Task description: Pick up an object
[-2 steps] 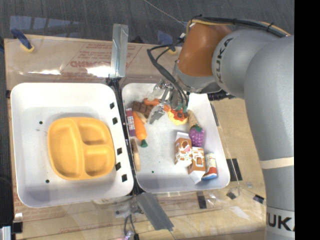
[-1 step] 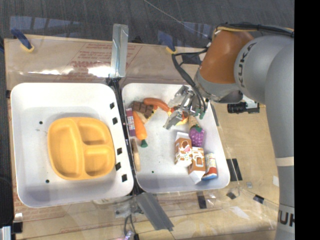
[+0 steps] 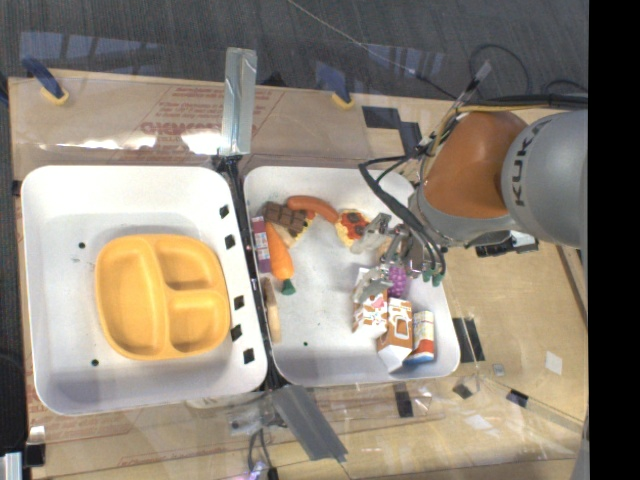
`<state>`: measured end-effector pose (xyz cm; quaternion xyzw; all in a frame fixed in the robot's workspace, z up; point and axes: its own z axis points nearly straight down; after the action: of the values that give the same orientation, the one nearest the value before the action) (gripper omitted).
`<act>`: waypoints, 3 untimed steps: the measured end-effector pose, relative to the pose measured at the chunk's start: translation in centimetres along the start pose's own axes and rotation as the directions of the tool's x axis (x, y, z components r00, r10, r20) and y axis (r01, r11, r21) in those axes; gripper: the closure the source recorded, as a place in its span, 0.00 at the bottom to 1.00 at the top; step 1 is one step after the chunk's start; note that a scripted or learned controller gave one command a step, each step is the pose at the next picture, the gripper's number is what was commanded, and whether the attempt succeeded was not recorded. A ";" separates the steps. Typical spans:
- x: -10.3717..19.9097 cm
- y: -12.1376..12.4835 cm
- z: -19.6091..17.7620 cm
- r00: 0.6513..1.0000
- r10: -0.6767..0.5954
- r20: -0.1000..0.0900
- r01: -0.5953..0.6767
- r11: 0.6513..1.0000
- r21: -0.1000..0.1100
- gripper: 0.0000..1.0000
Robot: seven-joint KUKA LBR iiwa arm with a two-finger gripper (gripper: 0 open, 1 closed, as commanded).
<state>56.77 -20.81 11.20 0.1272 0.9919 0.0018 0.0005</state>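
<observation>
Nothing's lifted yet: the gripper [image 3: 385, 268] is low in the right bin [image 3: 330, 363], at about three o'clock, whether holding anything I cannot tell, right above the small carton [image 3: 385, 320], with the carrot [image 3: 281, 254] lying at nine o'clock.

I see a carrot [image 3: 281, 255] lying slantwise by the right bin's [image 3: 320, 363] left wall, a sausage [image 3: 312, 206] near its far wall, cartons [image 3: 398, 330] at its near-right corner.
</observation>
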 end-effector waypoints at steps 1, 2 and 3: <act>4.5 0.3 1.9 0.999 -0.051 0.002 0.051 0.999 0.003 0.00; 10.7 5.1 2.1 1.000 0.016 -0.002 -0.016 1.000 0.002 0.00; 3.9 7.4 2.0 0.972 0.237 0.001 -0.237 0.972 0.003 0.00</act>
<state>54.90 -12.72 9.20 0.2446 0.9696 0.0002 0.0002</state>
